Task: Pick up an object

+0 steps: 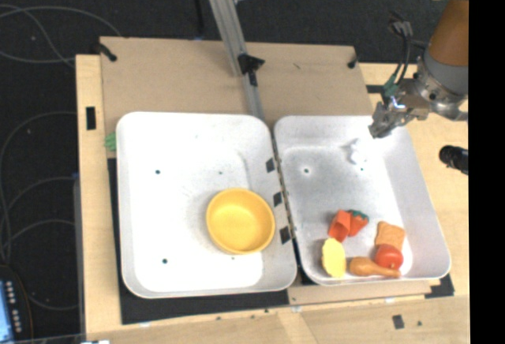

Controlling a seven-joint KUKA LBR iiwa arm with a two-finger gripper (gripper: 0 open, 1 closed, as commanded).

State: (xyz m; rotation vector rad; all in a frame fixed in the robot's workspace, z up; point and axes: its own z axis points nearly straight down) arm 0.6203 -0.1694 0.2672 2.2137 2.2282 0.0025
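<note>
My gripper [383,124] hangs over the far right corner of the right bin [331,149], with nothing visibly held. At that bin's near end lie several toy foods: an orange-red carrot piece [346,223], a pale yellow piece [334,258], a red tomato [388,256], a brown bread-like piece [390,234] and a tan drumstick [371,267]. They sit well below the gripper in the picture, apart from it. A yellow bowl [240,220] stands in the left bin [173,153].
A slanted metal pole [226,19] rises behind the bins, ending near their shared edge. The arm's orange band [451,35] is at the right. Cables lie on the dark floor at the left. Brown bench board surrounds both bins.
</note>
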